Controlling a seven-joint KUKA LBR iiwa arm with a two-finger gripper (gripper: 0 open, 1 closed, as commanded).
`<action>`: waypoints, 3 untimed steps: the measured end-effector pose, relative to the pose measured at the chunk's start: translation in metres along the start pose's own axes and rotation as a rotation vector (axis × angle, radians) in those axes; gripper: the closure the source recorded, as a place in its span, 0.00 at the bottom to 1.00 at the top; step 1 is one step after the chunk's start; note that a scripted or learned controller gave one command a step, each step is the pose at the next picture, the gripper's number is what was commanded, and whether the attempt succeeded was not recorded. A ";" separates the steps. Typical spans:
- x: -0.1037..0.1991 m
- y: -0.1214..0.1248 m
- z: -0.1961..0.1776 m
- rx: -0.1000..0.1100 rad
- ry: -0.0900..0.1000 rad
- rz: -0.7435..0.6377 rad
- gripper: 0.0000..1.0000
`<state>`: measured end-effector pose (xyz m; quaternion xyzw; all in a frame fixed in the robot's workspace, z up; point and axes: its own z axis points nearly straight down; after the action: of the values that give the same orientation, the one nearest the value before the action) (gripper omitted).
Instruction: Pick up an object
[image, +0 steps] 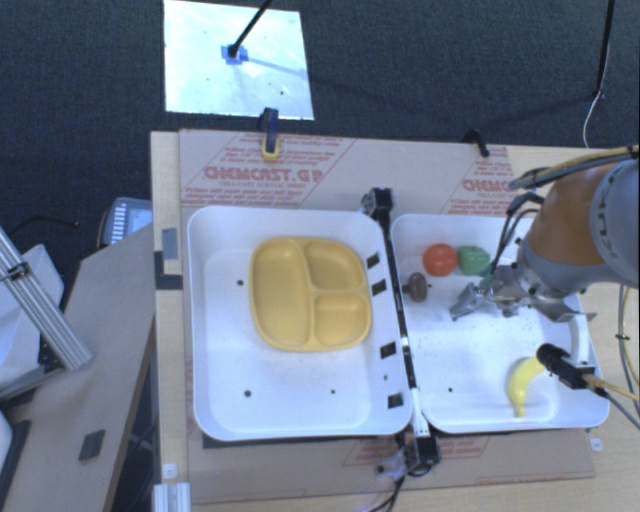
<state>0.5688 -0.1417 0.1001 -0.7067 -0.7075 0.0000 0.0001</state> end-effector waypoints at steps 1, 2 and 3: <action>0.000 0.001 0.016 0.000 0.000 0.001 0.00; 0.000 0.002 0.005 -0.003 -0.001 0.001 1.00; 0.004 0.012 -0.050 -0.005 -0.001 -0.003 1.00</action>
<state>0.5812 -0.1377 0.1499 -0.7055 -0.7087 -0.0015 -0.0023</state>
